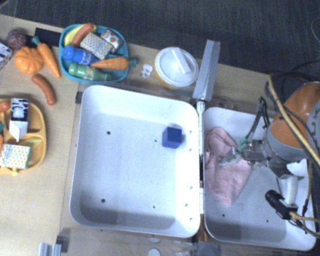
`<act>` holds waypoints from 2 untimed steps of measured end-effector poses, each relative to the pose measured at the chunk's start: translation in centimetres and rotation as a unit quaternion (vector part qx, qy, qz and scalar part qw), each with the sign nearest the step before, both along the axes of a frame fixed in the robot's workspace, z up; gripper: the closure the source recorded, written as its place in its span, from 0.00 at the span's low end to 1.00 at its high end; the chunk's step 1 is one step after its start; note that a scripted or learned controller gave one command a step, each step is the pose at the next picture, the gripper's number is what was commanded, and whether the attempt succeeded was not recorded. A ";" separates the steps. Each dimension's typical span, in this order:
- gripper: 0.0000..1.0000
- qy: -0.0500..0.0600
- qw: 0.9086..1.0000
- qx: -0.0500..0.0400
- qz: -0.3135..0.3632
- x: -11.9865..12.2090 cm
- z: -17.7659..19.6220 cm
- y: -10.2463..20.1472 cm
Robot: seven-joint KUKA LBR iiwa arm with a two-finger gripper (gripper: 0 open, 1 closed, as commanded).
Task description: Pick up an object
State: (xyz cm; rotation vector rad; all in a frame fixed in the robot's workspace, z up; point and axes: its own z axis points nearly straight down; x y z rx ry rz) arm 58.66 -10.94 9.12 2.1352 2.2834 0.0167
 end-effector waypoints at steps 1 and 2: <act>0.00 0.002 0.997 -0.002 0.075 0.1 0.0 -7.0; 0.00 0.004 0.991 -0.002 0.134 3.1 -0.1 -9.6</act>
